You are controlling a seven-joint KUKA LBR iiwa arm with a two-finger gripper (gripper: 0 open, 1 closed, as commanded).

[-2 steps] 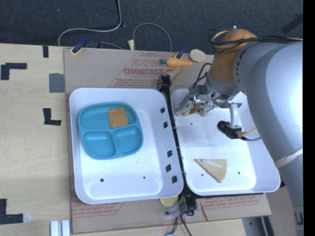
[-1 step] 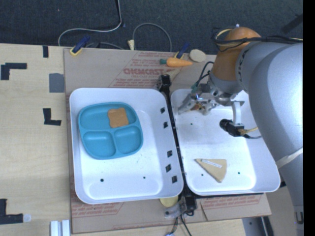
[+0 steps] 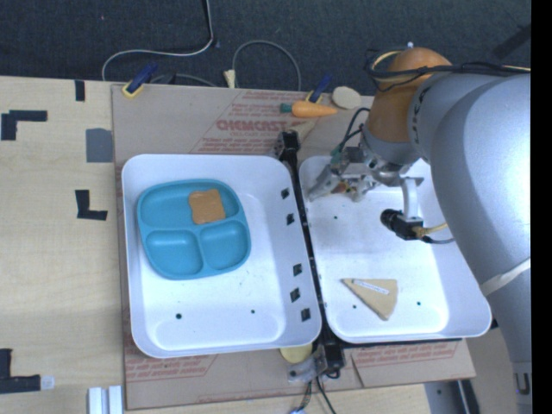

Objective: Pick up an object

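Tan wedge (image 3: 373,295) flat on the floor of the right bin (image 3: 448,317), toward the bin's 6 o'clock edge, long side facing 12 o'clock and tip toward 5 o'clock. Gripper (image 3: 332,181) up in the same bin's 10 to 11 o'clock corner, low over the white floor and just beside the black divider (image 3: 300,231) that separates the two bins. From the gripper, wedge at about 5 o'clock and well apart, with bare white floor between. Nothing seen in the gripper's grasp; spread or clenched, cannot tell, since wrist hardware and cabling crowd that spot. Grey arm (image 3: 483,171) in from 3 o'clock, orange band (image 3: 405,102) above the wrist, covering the right bin's 1 to 3 o'clock side. In the left bin (image 3: 155,317), a blue divided plate (image 3: 181,261) toward 10 o'clock of the bin's middle, flat on the floor. On that plate, a tan square piece (image 3: 207,206) in the compartment along the plate's 12 o'clock side, toward that compartment's 3 o'clock end; other two compartments at 7 and 5 o'clock of the plate. Both bins side by side on a cardboard sheet (image 3: 250,119), with an orange-handled clamp (image 3: 306,108) at the sheet's 12 o'clock edge.
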